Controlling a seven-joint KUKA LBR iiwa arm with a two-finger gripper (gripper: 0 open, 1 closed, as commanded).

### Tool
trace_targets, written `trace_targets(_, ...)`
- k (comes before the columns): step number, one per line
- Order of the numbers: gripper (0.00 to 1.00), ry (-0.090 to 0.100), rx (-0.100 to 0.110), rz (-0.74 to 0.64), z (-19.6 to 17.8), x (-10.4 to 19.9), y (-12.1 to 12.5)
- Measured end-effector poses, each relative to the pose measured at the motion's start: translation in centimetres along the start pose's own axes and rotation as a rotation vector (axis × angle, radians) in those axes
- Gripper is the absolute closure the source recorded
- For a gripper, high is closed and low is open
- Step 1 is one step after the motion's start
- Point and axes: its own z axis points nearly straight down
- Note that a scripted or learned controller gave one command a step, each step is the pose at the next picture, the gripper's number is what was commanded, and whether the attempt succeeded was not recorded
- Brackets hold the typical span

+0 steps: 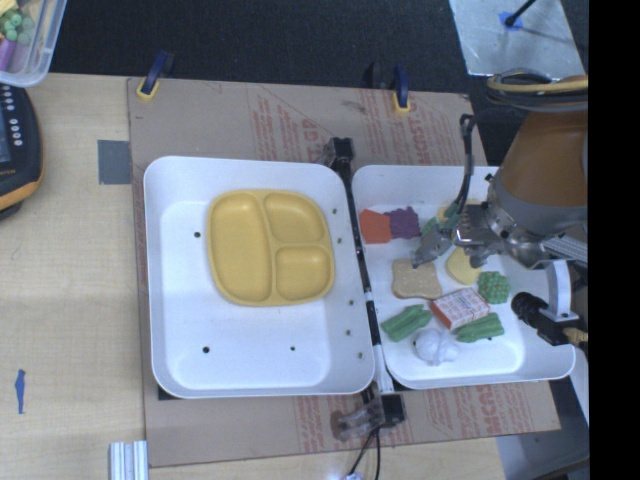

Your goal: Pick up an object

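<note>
The right bin [540,366] holds a pile of toy foods. An orange block [375,226] and a purple piece [404,222] lie at its far left. A tan bread slice [415,280] sits in the middle, with a pale yellow round piece [462,266] beside it. Nearer the front are a red and white box [460,308], green pieces [405,321] [480,328] [492,286] and a white ball [430,345]. My gripper [450,243] hangs low over the bin's middle, just above the bread slice and the yellow piece. Nothing is visibly held.
The left bin [180,358] contains a yellow divided plate [270,245]. A black clamp [340,153] sits at the far end of the gap between the bins. Blue clips [400,88] [152,73] hold the cardboard's far edge. A clear container [30,18] stands at the top left.
</note>
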Motion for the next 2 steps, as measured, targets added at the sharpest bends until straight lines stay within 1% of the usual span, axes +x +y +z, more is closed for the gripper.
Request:
trace_targets(1, 0.00, -0.005, -0.013, 0.003, 10.5, -4.2, -3.7)
trace_targets(2, 0.00, -0.005, -0.013, 0.001, 3.5, -7.6, 2.0)
